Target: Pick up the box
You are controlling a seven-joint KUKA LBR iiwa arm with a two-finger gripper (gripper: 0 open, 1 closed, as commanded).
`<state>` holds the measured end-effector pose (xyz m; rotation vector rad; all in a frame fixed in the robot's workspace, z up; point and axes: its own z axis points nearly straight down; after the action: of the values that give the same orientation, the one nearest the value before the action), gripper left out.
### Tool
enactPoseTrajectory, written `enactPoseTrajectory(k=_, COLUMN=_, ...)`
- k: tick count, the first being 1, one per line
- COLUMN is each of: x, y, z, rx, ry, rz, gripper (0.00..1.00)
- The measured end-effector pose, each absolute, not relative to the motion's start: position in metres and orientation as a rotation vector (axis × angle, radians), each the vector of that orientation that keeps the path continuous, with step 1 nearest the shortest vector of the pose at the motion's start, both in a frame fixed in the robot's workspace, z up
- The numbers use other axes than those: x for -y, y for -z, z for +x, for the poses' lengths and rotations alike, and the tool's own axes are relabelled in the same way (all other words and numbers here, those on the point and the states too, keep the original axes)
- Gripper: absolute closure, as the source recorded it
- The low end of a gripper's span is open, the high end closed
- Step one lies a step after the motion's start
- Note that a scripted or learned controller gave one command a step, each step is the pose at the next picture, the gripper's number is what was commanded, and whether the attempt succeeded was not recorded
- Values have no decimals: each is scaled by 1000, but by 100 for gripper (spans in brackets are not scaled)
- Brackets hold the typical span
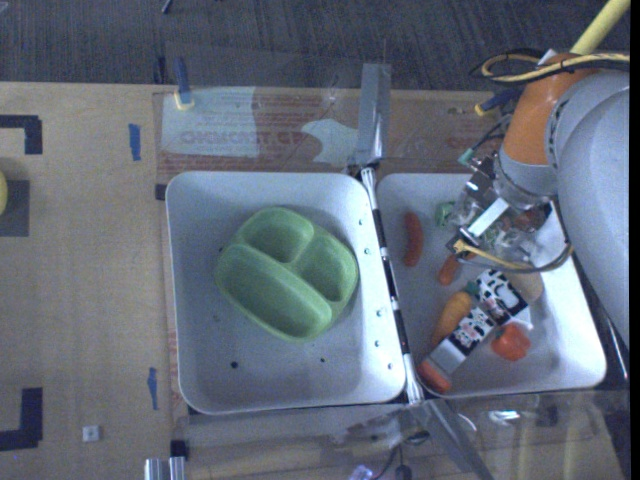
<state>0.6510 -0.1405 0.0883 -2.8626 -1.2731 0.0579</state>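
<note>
The gripper (492, 230) hangs over the far part of the right bin (580, 368); it is blurred, so one cannot tell how it stands. The box (483, 318), printed in black and white, lies just on the near side of the gripper, between a carrot (452, 314) and a tomato (511, 342). One sausage (412, 239) lies left of the gripper. The left bin (200, 368) holds one green divided plate (287, 271). Both bins rest on a wooden bench (80, 298) with dark carpet (300, 18) behind it.
</note>
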Motion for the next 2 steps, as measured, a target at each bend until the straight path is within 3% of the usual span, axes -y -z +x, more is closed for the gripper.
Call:
enactPoseTrajectory(k=1, x=145, y=-88, z=632, rx=855, ry=-11, rz=-3013, gripper=0)
enactPoseTrajectory(k=2, x=144, y=-95, z=633, rx=861, ry=-10, rz=-3015, gripper=100)
